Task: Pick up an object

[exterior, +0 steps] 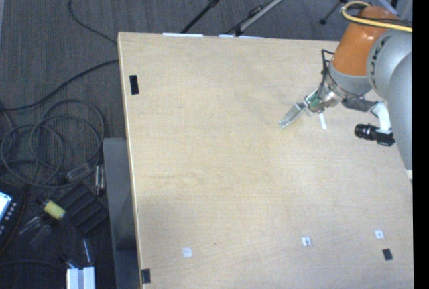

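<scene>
A pale wooden bench top [221,167] bears small black tape marks [133,84] at its far left and white tags [306,241] near its front edge.

Grey arm [397,90] with an orange band above the wrist, a yellow cable looping over it, and a slim silvery claw [289,120].

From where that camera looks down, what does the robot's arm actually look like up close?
The arm is smooth, rounded grey, with a bright orange band just above the wrist. A yellow cable loops over the top of the orange part. A small black cylindrical piece juts out from its underside. At the tip sits a slim metallic pincer with greenish and white bits at its base.
</scene>
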{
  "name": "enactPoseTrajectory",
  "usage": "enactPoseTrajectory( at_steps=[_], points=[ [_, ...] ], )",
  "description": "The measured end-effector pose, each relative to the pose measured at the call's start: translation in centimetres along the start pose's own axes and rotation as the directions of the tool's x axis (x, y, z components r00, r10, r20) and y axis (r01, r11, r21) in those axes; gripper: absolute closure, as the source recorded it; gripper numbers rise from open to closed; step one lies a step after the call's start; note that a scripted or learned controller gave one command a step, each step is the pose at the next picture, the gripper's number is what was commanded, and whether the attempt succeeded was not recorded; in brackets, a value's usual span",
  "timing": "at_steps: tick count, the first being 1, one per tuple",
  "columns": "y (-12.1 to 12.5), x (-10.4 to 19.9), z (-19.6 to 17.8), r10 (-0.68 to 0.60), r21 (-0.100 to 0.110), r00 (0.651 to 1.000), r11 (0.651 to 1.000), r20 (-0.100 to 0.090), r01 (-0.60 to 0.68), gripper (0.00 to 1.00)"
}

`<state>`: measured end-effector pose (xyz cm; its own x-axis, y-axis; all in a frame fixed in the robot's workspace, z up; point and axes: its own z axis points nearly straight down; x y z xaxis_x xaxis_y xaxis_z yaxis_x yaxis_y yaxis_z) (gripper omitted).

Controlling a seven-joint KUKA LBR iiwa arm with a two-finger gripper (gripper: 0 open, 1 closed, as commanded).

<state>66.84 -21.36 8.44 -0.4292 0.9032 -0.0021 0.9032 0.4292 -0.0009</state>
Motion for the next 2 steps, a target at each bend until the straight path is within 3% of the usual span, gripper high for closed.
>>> enactPoseTrajectory(
  at_steps=[1, 2],
  points=[
    [0.1, 0.0, -1.0, 0.001, -0.003, 1.0, 1.0, 0.0, -0.001, 1.0],
    [2.6, 5.3, -7.9, 0.122, -0.002, 0.993, 0.993, -0.002, -0.122, 1.0]
  ],
)
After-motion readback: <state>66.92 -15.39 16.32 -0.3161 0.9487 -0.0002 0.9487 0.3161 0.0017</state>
